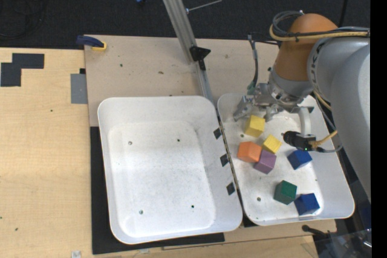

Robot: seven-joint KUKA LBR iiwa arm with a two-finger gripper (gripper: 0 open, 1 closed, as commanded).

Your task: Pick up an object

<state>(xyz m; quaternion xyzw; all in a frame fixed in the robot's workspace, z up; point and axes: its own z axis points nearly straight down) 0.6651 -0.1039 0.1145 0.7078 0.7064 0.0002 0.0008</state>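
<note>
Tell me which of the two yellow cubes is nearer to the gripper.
The upper yellow cube, directly below the gripper. The other yellow cube lies lower, beside the purple cube.

Two shallow bins sit side by side on a bench (145, 69), the left bin (121, 112) beside the right bin (338, 205), with an aluminium rail (178, 12) slanting up behind the gap between them. Seven blocks lie in the right bin: one block (255, 125) sits farthest back, just below the gripper (260, 101), and three more cluster in front of it, touching or nearly so (249, 151) (272, 143) (265, 161). Another block (299, 159) lies to their right, and two blocks (285, 191) (307, 203) sit side by side nearest the bin's front edge.
</note>
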